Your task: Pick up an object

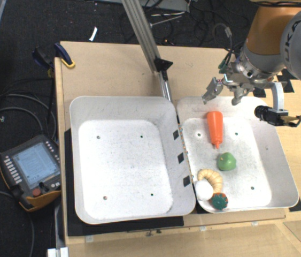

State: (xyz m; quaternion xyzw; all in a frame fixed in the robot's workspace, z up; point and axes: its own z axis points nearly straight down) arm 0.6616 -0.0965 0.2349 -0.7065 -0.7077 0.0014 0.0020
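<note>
An orange carrot lies lengthwise near the back of the right bin. A green apple-like ball sits just below it. At the bin's front left corner are a curled tan piece, a white ball and a small green and red ball. My gripper hangs open above the back rim of the right bin, just behind the carrot's top end, with nothing between its fingers.
The left bin sits beside the right one on the wooden bench. A grey metal pole slants across the back. A pendant with cables lies on the floor to the left.
</note>
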